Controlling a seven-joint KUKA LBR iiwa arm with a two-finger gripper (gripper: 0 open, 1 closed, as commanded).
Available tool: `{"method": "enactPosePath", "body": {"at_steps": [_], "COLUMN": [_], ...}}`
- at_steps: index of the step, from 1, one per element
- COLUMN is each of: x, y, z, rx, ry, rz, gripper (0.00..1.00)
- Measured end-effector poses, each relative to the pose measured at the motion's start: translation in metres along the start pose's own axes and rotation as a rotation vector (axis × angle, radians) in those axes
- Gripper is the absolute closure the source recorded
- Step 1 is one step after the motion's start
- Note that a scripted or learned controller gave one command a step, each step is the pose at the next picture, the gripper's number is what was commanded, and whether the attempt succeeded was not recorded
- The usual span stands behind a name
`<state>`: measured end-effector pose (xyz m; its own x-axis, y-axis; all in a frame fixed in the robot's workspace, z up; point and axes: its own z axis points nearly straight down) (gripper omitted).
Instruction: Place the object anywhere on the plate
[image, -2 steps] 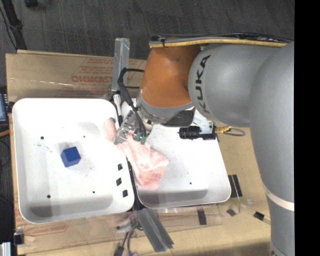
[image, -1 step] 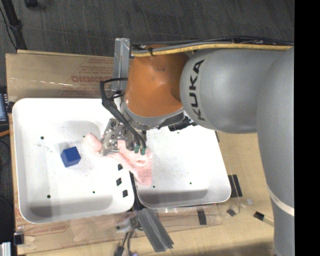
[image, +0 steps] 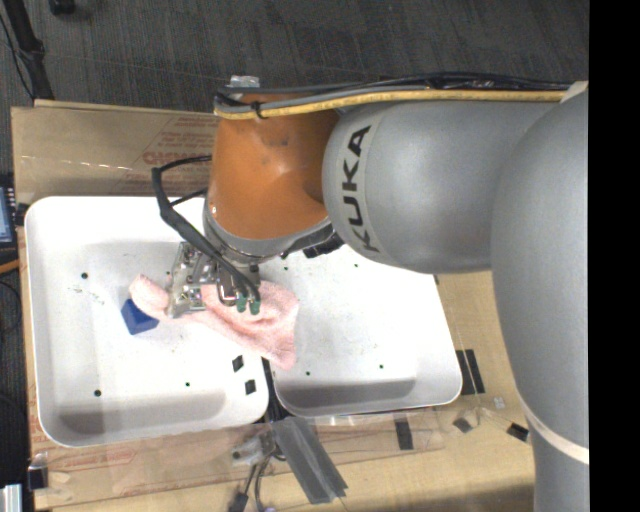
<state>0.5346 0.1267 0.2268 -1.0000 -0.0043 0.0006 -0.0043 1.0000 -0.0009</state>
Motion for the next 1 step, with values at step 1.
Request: {"method": "enactPosePath", "body": {"at_steps": [1], "x": [-0.0001], "y": [-0.0002], "z": [0.0000], "rx": [0.000], "ry": [0.000], "rz": [0.000], "gripper": [0.00]}}
